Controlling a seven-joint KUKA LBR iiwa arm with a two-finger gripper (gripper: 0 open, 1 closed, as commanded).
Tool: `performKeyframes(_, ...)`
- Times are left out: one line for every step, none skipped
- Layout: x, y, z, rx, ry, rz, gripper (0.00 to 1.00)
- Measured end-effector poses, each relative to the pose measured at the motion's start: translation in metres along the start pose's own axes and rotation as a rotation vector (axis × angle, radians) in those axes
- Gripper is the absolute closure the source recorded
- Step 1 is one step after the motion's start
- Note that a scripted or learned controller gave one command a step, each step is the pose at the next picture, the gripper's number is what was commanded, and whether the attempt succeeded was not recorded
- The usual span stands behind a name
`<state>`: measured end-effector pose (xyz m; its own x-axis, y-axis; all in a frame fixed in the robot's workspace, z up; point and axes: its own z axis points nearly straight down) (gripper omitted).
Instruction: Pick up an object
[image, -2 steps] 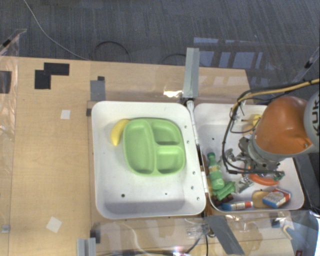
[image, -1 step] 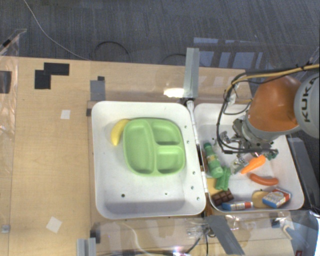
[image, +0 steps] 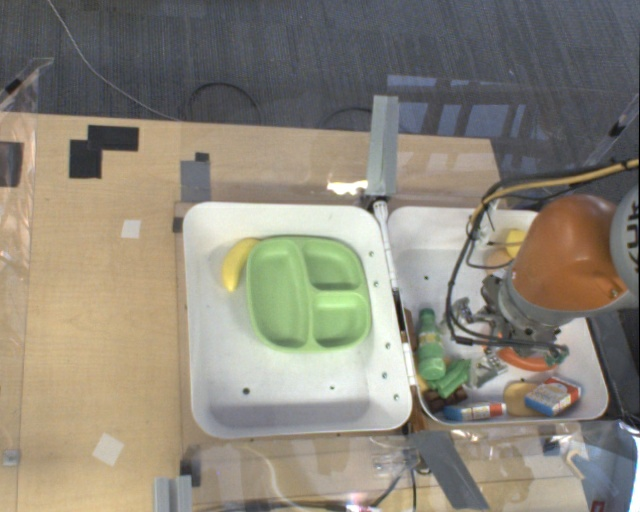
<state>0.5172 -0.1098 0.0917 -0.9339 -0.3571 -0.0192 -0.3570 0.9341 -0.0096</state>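
Grey arm (image: 628, 235), orange band (image: 565, 255) — black cables (image: 468, 250)

The worktop (image: 90, 330) looks like pale matt wood with a fine grain. Both bins, the left bin (image: 215, 400) and the right bin (image: 425, 250), look like smooth white plastic with a soft sheen. The green divided tray (image: 305, 293) is smooth plastic, faintly glossy. The banana (image: 236, 262) has a dull yellow skin. The arm's orange band (image: 565, 255) is smooth and semi-matt.
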Motion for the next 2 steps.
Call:
performKeyframes(-0.074, -0.033, 0.003, -0.003, 0.002, -0.13, 0.0)
performKeyframes(-0.042, -0.071, 0.003, -0.003, 0.003, -0.347, 0.0)
